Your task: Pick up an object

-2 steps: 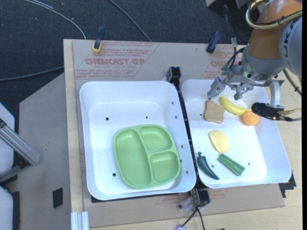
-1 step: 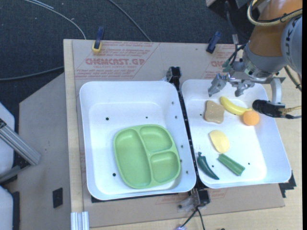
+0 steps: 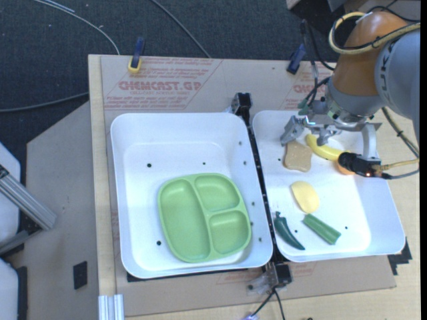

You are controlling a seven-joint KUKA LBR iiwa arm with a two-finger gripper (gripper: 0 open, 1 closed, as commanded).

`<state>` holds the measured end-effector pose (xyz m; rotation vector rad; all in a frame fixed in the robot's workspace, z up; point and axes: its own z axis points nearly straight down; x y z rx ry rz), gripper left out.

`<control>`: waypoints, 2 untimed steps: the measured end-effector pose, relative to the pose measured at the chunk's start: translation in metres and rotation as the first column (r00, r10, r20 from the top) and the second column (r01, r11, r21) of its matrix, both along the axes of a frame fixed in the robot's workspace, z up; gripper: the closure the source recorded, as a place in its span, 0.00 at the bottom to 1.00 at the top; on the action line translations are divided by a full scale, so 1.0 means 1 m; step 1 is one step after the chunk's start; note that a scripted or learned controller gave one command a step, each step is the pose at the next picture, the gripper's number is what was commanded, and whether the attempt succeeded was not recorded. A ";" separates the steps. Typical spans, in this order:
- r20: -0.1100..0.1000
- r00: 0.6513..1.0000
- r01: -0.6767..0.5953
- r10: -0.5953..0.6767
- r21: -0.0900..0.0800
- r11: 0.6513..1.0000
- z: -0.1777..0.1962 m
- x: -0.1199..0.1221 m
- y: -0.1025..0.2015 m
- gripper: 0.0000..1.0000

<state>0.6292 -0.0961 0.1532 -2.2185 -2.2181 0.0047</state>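
My gripper [image 3: 307, 133] hovers over the far end of the right bin [image 3: 390, 220], its two silver fingers spread open and nothing between them. Just below the fingers lies a tan bread slice [image 3: 297, 157]. A yellow banana [image 3: 325, 151] rests beside the right finger. An orange piece [image 3: 346, 162] sits to the banana's right, partly behind a black cable end. Nearer the front are a pale yellow oval piece [image 3: 304, 196], a dark green pepper [image 3: 287, 231] and a lighter green vegetable [image 3: 321, 228].
The left bin [image 3: 123, 179] holds a green divided plate [image 3: 203, 215]. A black clamp [image 3: 241, 103] sits at the far end of the divider between the bins. The arm's grey and orange body [image 3: 373, 52] looms over the back right corner.
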 end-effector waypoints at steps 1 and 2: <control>-0.003 1.000 0.001 -0.001 0.000 1.000 -0.063 -0.006 -0.003 0.00; 0.006 1.000 0.000 0.000 -0.001 1.000 -0.066 -0.004 -0.002 0.00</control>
